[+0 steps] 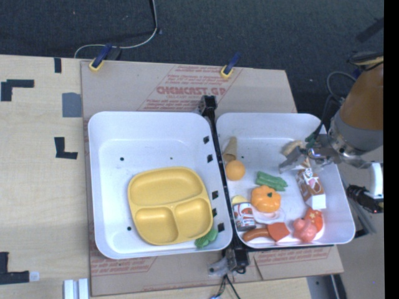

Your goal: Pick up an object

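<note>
While the arm reaches in from the right:
Hand (298, 156): over right bin (262, 124) — fingers spread, gripping nothing (hovering).
Objects: orange pumpkin (266, 199), green pepper (270, 180) — lying in that bin.

The hand (298, 157) hangs over the right bin (274, 124) — toy food below — yellow tray (169, 204) in the left bin (109, 161).

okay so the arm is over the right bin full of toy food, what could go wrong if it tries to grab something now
Two risks stand out. The gripper sits at the right bin's far right wall, so a descent there could clip the rim or the wrapped packet rather than close cleanly on one item. Also, the toys are crowded: the orange pumpkin sits against the green pepper and the can, so fingers could push neighbours aside or catch two things at once.
</note>
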You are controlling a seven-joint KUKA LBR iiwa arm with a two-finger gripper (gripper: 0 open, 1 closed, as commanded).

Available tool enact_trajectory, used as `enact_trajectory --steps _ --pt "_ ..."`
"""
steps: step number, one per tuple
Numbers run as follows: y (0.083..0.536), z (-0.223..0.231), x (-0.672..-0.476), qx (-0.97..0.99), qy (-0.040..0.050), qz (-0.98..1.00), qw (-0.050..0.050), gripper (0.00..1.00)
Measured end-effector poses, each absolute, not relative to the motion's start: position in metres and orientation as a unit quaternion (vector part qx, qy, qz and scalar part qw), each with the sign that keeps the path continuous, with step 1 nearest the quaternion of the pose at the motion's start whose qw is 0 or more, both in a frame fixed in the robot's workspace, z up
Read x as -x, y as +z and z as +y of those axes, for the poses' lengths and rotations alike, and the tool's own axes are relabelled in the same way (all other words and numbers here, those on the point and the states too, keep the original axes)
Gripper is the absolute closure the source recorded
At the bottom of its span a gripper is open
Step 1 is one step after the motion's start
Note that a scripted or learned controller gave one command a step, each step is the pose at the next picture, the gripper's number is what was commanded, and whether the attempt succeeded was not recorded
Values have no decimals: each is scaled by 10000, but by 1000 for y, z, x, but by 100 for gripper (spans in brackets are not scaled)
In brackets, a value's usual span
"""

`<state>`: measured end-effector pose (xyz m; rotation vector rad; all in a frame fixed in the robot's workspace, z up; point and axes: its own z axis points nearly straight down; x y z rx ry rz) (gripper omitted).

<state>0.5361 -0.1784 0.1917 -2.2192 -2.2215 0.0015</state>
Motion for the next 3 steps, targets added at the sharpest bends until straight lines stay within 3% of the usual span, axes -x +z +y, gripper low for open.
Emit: enact_trajectory --steps 1,2,3 --pt "81 -109 -521 7058 4 -7084 -17 0" --pt "95 -111 -522 7065 -5 -7077 -1 100" --pt "190 -37 -534 7035 -39 -7107 -18 100"
